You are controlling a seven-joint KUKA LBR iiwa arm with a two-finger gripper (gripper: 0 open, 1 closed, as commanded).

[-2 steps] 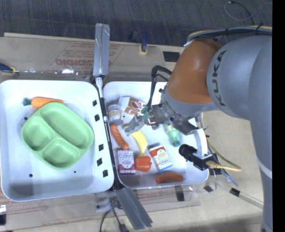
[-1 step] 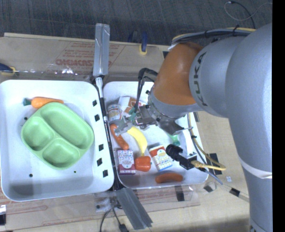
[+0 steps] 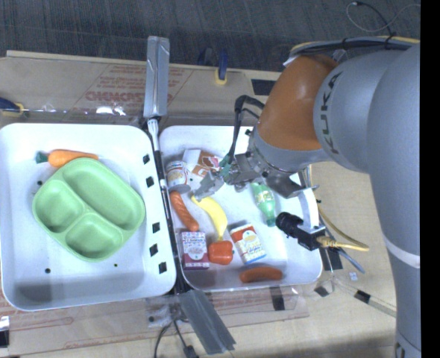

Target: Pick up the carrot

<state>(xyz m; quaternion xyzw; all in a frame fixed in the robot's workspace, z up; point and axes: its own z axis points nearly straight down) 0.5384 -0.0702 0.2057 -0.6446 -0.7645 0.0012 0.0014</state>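
Right bin: nearest us, crowded; we count a hot dog, tomato, banana and green bottle.
Gripper: over that clutter, well apart from the target; we cannot tell its state, since the wrist hides it.
Carrot: in the left bin, wedged between the green plate and the far wall, so we judge a cross-bin reach is needed.
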